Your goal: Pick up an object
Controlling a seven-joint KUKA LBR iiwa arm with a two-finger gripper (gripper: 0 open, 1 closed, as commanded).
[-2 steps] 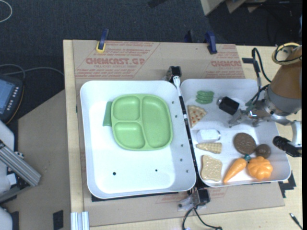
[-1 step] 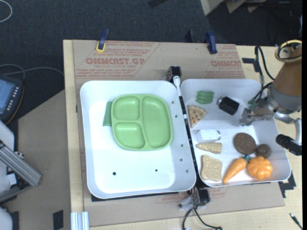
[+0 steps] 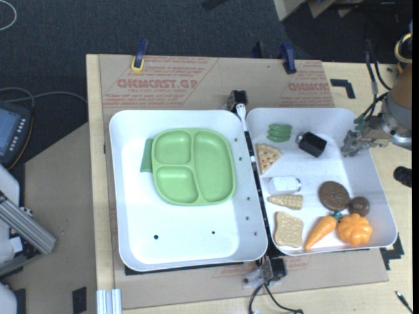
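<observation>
The right bin point(image 3: 380, 195) holds several toy foods. A green stack of slices point(image 3: 279, 132) lies at the back, with a black block point(image 3: 312, 144) to its right and a pizza slice point(image 3: 267, 157) in front of it. Further forward are a white piece point(image 3: 285, 184), a corn cob point(image 3: 287, 201), a bread slice point(image 3: 289, 229), a carrot point(image 3: 321, 232), an orange pumpkin point(image 3: 354, 229), a brown cookie point(image 3: 334, 194) and a small brown ball point(image 3: 359, 206). My gripper point(image 3: 353, 144) hangs low over the bin's back right part, right of the black block and apart from it. Nothing shows in its grasp.
The left bin point(image 3: 131, 195) carries a green compartment plate point(image 3: 193, 165). A black divider rail point(image 3: 252, 169) runs between the bins. Cables point(image 3: 376, 77) trail at the back right near the arm point(image 3: 400, 110). Clamps point(image 3: 139, 57) hold the bench's far edge.
</observation>
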